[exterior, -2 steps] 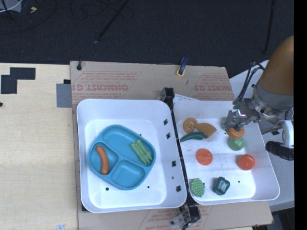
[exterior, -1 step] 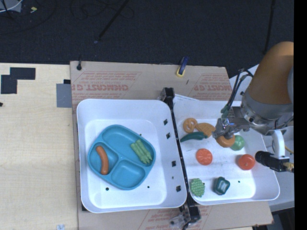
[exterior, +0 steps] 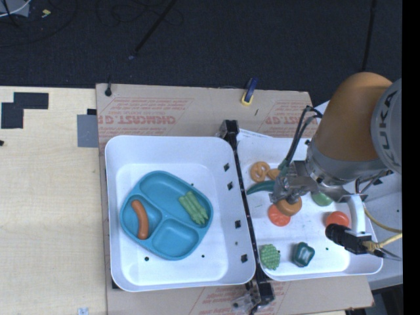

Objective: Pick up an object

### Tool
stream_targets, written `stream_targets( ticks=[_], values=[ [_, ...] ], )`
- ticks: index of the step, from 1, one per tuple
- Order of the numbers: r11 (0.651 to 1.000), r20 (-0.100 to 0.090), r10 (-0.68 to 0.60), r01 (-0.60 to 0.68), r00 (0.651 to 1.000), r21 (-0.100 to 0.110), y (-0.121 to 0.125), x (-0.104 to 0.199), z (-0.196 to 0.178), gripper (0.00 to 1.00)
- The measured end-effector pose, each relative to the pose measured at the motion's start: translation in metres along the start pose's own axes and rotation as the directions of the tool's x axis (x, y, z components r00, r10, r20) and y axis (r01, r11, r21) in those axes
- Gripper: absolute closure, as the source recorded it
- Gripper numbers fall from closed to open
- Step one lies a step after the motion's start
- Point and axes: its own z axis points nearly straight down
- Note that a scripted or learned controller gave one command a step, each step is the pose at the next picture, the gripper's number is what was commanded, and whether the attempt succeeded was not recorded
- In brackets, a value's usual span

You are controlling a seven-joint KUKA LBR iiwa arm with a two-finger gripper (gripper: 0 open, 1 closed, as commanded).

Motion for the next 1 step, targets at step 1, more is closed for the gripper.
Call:
stream_targets(
  ticks=[1],
  values=[
    [1.0,0.0,0.0,0.0,1.0,0.001,-0.0412,0.0406,-0.0008,1.0]
  ],
)
